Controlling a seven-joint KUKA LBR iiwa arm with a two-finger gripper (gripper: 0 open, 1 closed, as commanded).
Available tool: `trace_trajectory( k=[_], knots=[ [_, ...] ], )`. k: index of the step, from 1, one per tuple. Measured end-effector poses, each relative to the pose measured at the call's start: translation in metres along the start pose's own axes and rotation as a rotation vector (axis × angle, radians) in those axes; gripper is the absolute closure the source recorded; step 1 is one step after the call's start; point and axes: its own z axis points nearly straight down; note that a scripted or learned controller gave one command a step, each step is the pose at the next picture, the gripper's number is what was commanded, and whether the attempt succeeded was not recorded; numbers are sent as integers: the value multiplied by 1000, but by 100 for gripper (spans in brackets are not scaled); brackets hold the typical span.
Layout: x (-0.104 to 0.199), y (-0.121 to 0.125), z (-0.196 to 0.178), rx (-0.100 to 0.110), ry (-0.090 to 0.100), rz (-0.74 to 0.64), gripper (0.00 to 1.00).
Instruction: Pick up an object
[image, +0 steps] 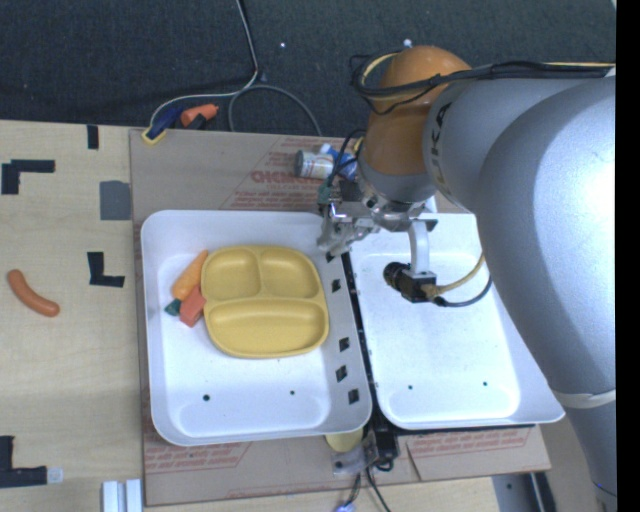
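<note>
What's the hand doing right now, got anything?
Hand: over the divide between the two bins, near the far rim; open or closed cannot be told, nothing seen in it.

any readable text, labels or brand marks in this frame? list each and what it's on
Red print on the cardboard sheet behind the left bin: reversed and blurred, not readable.
Red print on the cardboard edge below the left bin: too small and blurred to read.
Dark lettering on the arm's orange band: seen edge-on, not readable.
Black marks on the wooden bench: plain shapes, no letters.
No text on the yellow divided plate.
</note>
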Motion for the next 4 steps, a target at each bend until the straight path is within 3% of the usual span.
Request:
trace_trajectory(
  k=[1, 2, 3, 4],
  knots=[
    [-37, 34, 0, -2, -3, 9, 100],
    [-117, 32, -7, 0, -6, 14, 100],
    [-2, 33, -11, 0, 0, -2, 100],
    [-82, 33, -47, -3, -6, 14, 100]
  ],
)
